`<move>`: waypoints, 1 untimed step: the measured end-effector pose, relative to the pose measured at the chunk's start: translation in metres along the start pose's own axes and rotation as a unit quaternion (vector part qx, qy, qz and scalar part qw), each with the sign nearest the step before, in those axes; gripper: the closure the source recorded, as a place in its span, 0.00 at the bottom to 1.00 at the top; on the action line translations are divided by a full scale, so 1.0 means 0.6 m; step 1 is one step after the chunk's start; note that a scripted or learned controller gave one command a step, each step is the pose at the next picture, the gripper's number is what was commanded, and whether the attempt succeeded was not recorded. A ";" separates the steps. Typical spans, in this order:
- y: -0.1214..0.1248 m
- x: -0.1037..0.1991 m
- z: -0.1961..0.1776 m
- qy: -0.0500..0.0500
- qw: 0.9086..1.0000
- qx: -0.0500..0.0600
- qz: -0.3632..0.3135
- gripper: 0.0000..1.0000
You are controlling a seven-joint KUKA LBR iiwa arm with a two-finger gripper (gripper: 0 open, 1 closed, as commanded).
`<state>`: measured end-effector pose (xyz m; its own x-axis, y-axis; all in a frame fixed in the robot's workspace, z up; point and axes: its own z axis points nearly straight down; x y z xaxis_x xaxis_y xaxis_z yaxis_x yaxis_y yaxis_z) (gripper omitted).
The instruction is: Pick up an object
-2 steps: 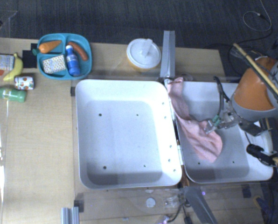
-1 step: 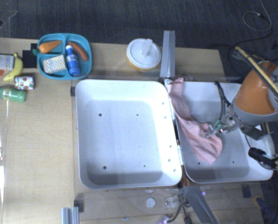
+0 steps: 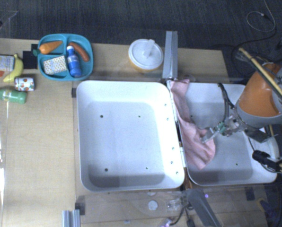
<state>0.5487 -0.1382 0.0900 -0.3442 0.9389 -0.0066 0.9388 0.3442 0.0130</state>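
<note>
A pink cloth (image 3: 194, 135) lies crumpled along the left side of the right bin (image 3: 235, 169). Its upper end is draped over the bin's top-left rim. My gripper (image 3: 210, 135) reaches in from the right and sits low in the bin, at the cloth's right edge and touching it about halfway down. The grey arm with its orange band (image 3: 258, 98) hangs over the bin's right side. The gripper's tip is small and partly lost against the cloth.
The left bin (image 3: 127, 136) lies beside the right one. On the bench behind are a blue divided plate of toy food (image 3: 65, 56), a lidded cup (image 3: 145, 55), a banana (image 3: 14, 69), a can (image 3: 24, 83) and a green bottle (image 3: 8, 95). Cables run at the right.
</note>
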 end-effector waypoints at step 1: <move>0.005 -0.001 -0.021 -0.003 1.000 -0.004 -0.001 1.00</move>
<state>0.5518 -0.1375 0.1028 -0.3458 0.9382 -0.0117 0.9380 0.3460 0.0209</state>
